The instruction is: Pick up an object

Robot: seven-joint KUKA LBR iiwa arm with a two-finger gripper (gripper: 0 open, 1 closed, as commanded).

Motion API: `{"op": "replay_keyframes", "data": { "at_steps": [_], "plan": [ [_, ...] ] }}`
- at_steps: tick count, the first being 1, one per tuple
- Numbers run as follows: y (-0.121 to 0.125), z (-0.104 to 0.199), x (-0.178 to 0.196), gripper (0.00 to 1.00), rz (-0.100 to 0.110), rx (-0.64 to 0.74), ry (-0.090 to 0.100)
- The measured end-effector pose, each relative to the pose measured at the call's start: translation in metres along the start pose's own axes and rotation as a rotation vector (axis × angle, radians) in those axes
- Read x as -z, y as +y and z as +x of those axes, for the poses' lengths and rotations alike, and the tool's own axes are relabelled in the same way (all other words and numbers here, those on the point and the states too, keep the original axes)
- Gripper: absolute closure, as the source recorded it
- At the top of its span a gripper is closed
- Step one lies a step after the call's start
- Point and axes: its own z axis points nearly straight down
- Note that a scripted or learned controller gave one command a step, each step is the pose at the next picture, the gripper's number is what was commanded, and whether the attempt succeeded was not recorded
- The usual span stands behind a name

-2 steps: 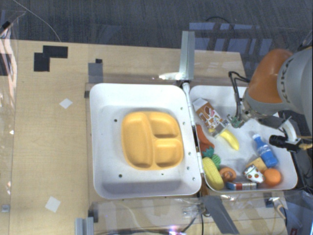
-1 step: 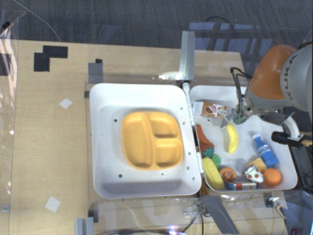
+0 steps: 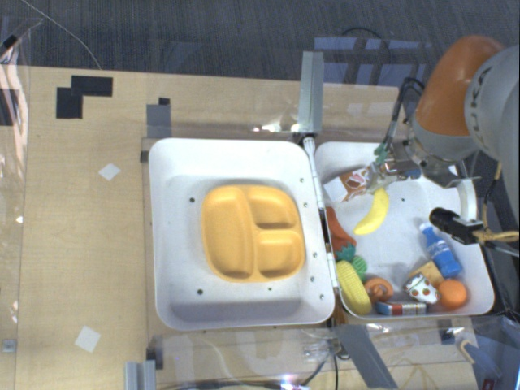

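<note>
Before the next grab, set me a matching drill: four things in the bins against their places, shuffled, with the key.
Things:
1. yellow divided plastic plate
2. yellow plastic banana
3. blue plastic bottle
4. yellow toy corn cob

Places:
A. right bin, toward its right wall
B. middle of the left bin
C. right bin, its lower left corner in the view
D. right bin, just below the pincer

Pairs: 1-B, 2-D, 3-A, 4-C
</note>
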Motion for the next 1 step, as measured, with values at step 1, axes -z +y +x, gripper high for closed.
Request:
{"op": "replay_keyframes", "data": {
  "at_steps": [1],
  "plan": [
    [-0.0073, -0.0536, -0.0054, 1.0, 0.005, -0.171, -0.002]
  ]
}}
